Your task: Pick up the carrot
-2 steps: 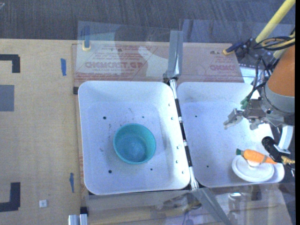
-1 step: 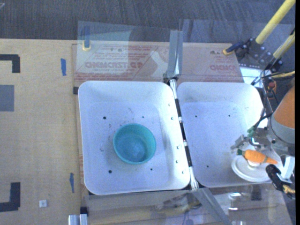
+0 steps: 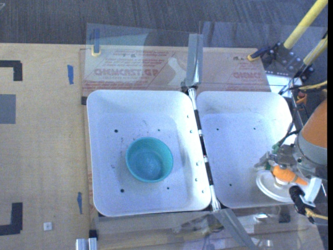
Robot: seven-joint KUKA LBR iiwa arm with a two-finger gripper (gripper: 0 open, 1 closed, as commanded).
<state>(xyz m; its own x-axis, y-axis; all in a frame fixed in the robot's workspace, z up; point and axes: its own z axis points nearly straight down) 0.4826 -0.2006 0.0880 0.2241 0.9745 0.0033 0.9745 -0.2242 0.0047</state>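
Nearest the camera, at the right bin's point(image 3: 244, 139) front right corner, the gripper point(image 3: 283, 166) is seen low over a white plate point(image 3: 266, 186), with the carrot point(image 3: 285, 175) directly beneath it as an orange lump resting on or just above the plate. Whether the gripper is spread or closed cannot be told, since the wrist hardware covers that spot, and no grasp on the carrot can be claimed. The step in hand is judged to be the grasp itself, with the lift not yet made. To do it well, the carrot should be centred under the gripper before any closing, and its long axis should be crossed rather than followed, so that it is not squeezed out sideways. The descent should be stopped short of the plate, which lies just below and slightly left of the gripper; a tip caught on its rim would probably tilt it and roll the carrot away. The bin wall stands close to the right of the gripper and should be cleared on a straight upward lift. Well to the gripper's left, in the other bin point(image 3: 104, 113), a teal bowl point(image 3: 149, 159) sits apart and should play no part.
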